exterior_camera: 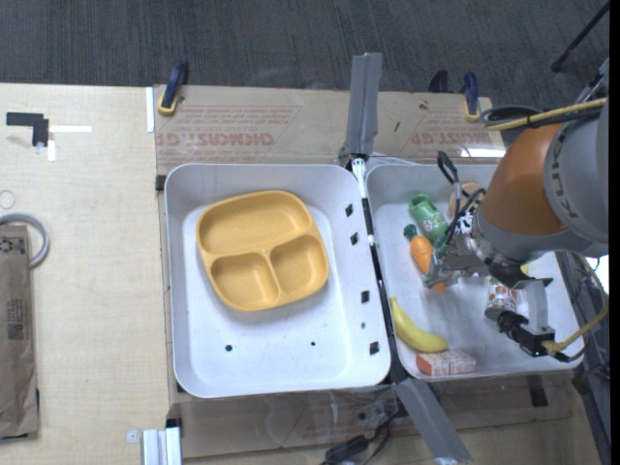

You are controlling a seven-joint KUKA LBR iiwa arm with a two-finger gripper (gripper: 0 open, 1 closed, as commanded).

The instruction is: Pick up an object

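In the right bin (387,200) lie an orange carrot (421,255), a green bottle (427,217), a yellow banana (417,328) and a small red-and-white box (447,362). My gripper (445,271) hangs low over this bin, right beside the carrot's lower end, under the arm's orange band (520,187). The wrist hides much of the bin's right half. A black tool-like item (448,170) pokes out near the bin's back edge.
The left bin (184,308) holds a yellow three-compartment plate (262,249). A metal divider post (363,105) stands between the bins at the back. Blue clamps (174,85) grip the cardboard behind. Cables (538,342) trail at the right.
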